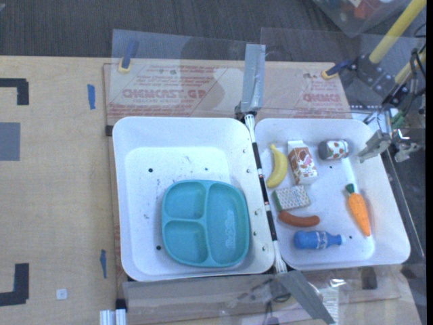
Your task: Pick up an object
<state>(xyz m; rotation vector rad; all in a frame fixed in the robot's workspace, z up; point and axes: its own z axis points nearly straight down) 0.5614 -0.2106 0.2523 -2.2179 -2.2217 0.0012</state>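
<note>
The right bin (396, 246) holds several small items. A yellow banana (276, 166) lies along its left wall. Beside it stands a small red and white carton (302, 162), with a grey can (333, 149) on its side further right. Below them are a speckled square sponge (293, 197), a red sausage (298, 219) and a blue bottle (316, 239) lying flat. An orange carrot (358, 210) lies near the right wall.
The left bin (135, 141) holds a teal divided plate (205, 223) at its front right. A grey divider strip (260, 181) runs between the bins. Metal fixtures and cables (389, 137) crowd the right bin's far right corner.
</note>
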